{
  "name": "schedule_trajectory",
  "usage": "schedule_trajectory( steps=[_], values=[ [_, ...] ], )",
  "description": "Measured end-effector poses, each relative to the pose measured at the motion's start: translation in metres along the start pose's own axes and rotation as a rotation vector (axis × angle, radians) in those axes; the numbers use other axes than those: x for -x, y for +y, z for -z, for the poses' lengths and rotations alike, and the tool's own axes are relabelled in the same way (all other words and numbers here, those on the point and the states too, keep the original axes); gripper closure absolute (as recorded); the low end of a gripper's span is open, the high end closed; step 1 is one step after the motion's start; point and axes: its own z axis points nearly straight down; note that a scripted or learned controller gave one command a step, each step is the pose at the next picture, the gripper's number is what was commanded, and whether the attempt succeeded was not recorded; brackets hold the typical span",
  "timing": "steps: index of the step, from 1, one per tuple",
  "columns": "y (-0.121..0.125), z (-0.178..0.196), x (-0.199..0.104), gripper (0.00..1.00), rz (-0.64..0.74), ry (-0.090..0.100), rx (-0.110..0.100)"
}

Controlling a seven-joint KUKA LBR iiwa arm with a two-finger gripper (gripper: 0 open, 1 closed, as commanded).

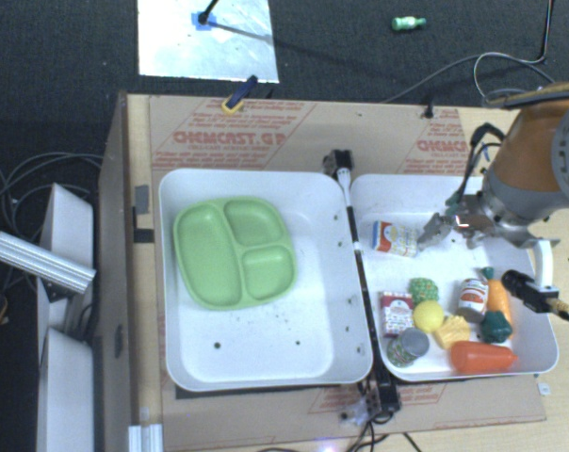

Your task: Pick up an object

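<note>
My gripper (pixel 434 230) hangs low in the upper half of the right bin (pixel 379 196), reaching in from the right under the grey and orange wrist. Its tip is just right of a small white can with a red and blue label (pixel 393 237) that lies on its side on the bin floor. I cannot tell whether the two touch. Nothing shows as held. Toward the bin's front lie a green bumpy toy (pixel 423 290), a yellow lemon (pixel 429 315), a red box (pixel 396 311), a grey tin (pixel 409 346), a small labelled can (pixel 471 298), a carrot (pixel 497 296) and a red-orange pepper (pixel 479 356).
The left bin (pixel 186 347) holds a green divided plate (pixel 235 250). A black divider clip (pixel 339 163) sits at the top of the rim between the bins. A black part (pixel 525 290) juts over the right bin's right edge. Cables run behind the bench.
</note>
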Motion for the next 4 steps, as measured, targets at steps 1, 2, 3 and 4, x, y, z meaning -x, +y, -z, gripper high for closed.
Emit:
schedule_trajectory(
  steps=[1,2,3,4],
  values=[
    [-0.031,-0.056,-0.023,0.0,-0.002,0.002,-0.005],
    [0.066,-0.015,0.011,0.0,0.001,0.0,0.001],
    [0.086,0.023,0.032,0.0,0.001,0.0,0.001],
    [0.085,-0.017,0.059,0.0,-0.001,0.0,-0.002]
  ],
)
